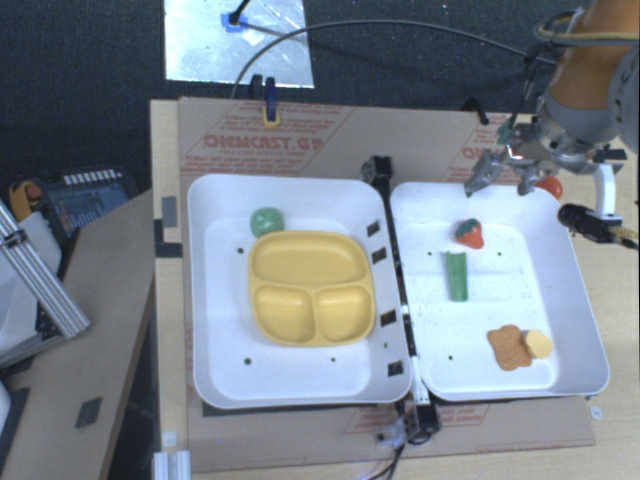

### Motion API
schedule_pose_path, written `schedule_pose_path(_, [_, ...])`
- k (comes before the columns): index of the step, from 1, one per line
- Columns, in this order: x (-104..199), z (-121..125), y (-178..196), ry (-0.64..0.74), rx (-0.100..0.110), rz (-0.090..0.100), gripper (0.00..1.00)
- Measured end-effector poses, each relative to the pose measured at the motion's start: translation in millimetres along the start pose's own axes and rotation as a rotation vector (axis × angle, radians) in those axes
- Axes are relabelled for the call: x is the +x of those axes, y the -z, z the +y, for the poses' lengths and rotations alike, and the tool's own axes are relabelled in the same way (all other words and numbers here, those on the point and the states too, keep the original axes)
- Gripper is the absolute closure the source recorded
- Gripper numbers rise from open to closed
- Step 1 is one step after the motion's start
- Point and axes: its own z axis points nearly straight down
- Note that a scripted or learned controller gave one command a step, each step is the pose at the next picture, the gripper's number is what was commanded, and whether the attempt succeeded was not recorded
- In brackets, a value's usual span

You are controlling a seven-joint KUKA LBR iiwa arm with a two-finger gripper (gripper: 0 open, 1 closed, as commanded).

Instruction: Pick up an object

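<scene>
The cardboard sheet (pixel 330 133) under both bins carries faded red print reading roughly "CHEMCAST GP" along its far edge; a second printed patch at the far right is too blurred to read. The arm (pixel 590 58), grey with an orange band, enters from the far right. Its gripper (pixel 508 180) hangs above the far rim of the right bin (pixel 580 298), fingers spread apart, with nothing between them. A small orange-red shape sits just right of the fingers, at the bin's far edge; what it is cannot be told.

In the right bin, a red and green toy strawberry (pixel 470 233) lies nearest the gripper, just on the near side of it. A green stick (pixel 457 275) lies just beyond that, lengthwise. A brown cookie (pixel 509 347) and a yellow piece (pixel 538 344) touch each other in the near right corner, well apart from the gripper.

The left bin (pixel 215 268) holds a yellow divided plate (pixel 308 286) and a green ball (pixel 267 221) at its far left edge.
</scene>
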Motion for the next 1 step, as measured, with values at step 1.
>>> schedule_pose_path(1, [0.5,2.3,9.2,0.002,-0.013,-0.001,0.0])
